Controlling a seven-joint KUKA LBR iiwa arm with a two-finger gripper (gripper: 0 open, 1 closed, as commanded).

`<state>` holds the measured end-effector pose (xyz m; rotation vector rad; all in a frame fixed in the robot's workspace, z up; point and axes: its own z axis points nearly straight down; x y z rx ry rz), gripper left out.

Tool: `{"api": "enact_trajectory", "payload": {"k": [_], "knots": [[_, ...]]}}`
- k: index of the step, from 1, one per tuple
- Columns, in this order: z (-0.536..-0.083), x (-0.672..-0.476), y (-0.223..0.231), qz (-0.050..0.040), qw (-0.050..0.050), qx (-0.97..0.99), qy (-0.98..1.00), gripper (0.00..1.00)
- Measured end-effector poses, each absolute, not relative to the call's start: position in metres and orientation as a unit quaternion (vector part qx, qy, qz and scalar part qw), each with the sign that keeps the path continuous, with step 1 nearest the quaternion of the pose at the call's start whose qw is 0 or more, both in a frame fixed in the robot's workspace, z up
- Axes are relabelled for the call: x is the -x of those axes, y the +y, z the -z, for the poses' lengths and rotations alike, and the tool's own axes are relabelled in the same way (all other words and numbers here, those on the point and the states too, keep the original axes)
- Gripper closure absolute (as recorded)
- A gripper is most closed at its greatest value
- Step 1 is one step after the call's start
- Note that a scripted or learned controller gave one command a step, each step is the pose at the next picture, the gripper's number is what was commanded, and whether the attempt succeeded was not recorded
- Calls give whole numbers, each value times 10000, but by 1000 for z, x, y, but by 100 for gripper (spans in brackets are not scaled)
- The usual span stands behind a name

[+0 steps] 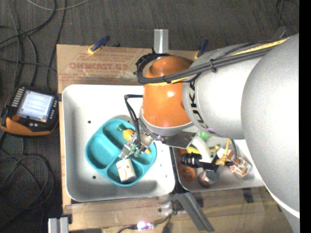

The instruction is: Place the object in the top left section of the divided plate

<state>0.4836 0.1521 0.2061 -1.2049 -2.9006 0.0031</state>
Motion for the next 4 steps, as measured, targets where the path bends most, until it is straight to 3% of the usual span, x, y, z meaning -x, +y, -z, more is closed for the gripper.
{"api": "enact_trajectory", "payload": {"k": [1, 2, 3, 4], "knots": [[-135, -485, 121, -8, -20, 4510, -8925, 100], [-243, -484, 81, -16, -9, 5189, -8549, 100], [-206, -556, 35, -19, -6, 4581, -8889, 100], [-183, -541, 32, -16, -3, 4278, -9039, 100]]}}
